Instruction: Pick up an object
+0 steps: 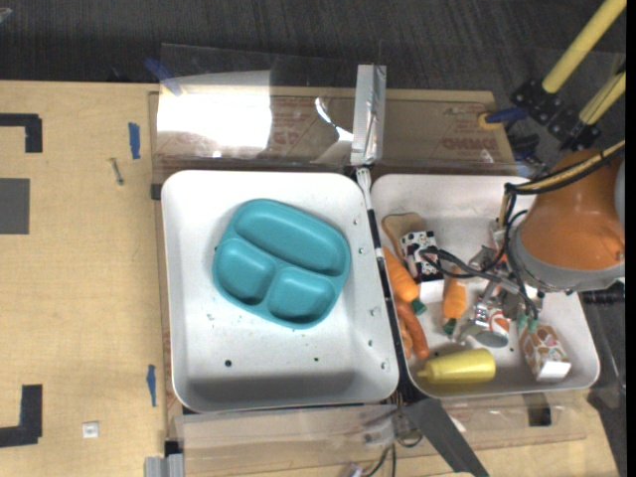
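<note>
The gripper is down in the right bin, among the toys. I cannot tell if it grips anything. A yellow toy lies near it. A blue plate sits in the left bin.

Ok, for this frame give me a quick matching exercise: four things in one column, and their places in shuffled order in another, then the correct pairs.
Things:
1. teal divided plate
2. yellow object
3. carrot
4. small carton

Places:
A. near right corner of the right bin
B. along the left wall of the right bin
C. middle of the left bin
D. near edge of the right bin, lying on its side

Pairs: 1-C, 2-D, 3-B, 4-A
</note>
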